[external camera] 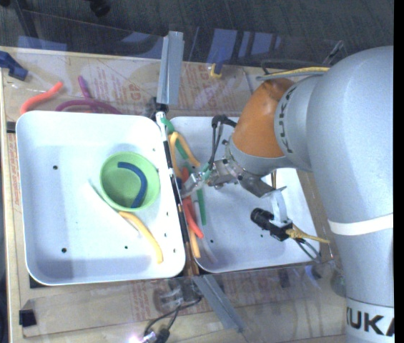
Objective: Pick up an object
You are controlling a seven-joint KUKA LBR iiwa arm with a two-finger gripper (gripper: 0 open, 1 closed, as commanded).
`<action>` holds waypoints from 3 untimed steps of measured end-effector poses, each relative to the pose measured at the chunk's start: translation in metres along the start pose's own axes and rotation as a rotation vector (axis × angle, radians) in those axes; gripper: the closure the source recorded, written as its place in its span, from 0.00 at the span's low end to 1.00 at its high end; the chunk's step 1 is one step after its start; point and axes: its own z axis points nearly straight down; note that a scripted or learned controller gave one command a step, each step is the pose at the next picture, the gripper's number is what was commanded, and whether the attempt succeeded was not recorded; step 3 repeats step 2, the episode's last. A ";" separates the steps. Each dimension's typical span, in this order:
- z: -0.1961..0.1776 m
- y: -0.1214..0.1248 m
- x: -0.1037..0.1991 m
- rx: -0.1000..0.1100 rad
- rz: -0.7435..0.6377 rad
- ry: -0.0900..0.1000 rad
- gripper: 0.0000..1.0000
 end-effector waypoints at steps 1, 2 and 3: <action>-0.010 0.001 0.002 0.003 -0.004 0.005 1.00; -0.099 0.040 0.078 0.002 0.071 0.006 1.00; -0.099 0.040 0.078 0.002 0.071 0.006 1.00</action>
